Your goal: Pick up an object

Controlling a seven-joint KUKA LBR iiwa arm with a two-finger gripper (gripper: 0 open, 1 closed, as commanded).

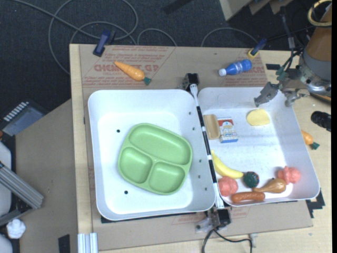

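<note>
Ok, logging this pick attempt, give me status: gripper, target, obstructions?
Gripper open, above right bin's far edge, holding nothing. Nearest item: pale yellow piece, just below it, untouched. Small carton sits apart; nothing blocks.

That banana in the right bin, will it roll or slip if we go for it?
The banana is curved and lies flat, so it probably pivots rather than rolls. Its skin looks smooth and glossy like plastic, so it may slip under a narrow pinch. It lies close to the bin wall and a pink toy, so a push could jam it there.
</note>
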